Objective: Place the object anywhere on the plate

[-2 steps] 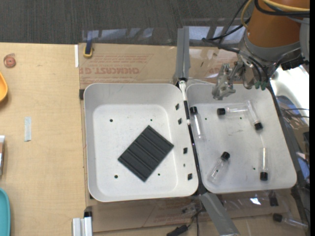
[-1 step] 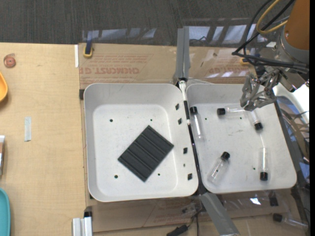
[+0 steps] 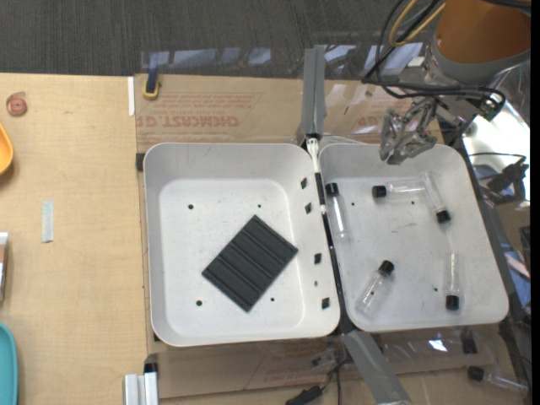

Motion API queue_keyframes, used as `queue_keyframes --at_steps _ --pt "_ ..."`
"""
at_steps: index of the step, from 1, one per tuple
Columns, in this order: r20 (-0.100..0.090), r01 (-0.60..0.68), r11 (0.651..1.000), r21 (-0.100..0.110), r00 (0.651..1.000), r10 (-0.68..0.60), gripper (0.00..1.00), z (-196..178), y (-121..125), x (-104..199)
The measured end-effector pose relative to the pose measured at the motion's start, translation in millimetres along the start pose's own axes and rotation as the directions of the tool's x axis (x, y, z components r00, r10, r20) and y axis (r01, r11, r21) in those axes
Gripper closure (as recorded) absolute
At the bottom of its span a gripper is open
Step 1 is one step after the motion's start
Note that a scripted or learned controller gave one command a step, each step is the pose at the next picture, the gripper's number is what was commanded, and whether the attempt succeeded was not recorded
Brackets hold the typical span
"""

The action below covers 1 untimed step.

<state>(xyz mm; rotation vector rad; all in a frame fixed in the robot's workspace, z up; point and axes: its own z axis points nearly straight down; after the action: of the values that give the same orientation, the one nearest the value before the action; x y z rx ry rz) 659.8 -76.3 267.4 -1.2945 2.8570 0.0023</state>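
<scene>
Pale wooden surface point(image 3: 67, 184) under two shallow white bins, dark carpet beyond. The left bin point(image 3: 160, 251) holds a ribbed dark grey rectangular plate point(image 3: 251, 261) lying diagonally mid-floor, bare floor all round it. Right of that plate, clear black-capped tubes point(image 3: 398, 191) lie scattered across the right bin point(image 3: 481, 251). The grey arm's tool point(image 3: 405, 142) hangs over that bin's far rim; whether its grip is apart or together, can't tell.

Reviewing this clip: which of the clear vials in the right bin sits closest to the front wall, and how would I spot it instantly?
Start at the right bin, the one under the end effector. Go to its front left area, near the divider: the vial lies there at a slant, black cap pointing up and right. Unlike the other vials hugging the walls or lying further back, it sits alone on the open floor.
</scene>
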Motion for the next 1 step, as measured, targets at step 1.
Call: queue_keyframes --at_steps 1 --pt "0.0 0.428 0.904 -0.003 0.904 -0.428 1.0 59.1 27.9 -15.0"
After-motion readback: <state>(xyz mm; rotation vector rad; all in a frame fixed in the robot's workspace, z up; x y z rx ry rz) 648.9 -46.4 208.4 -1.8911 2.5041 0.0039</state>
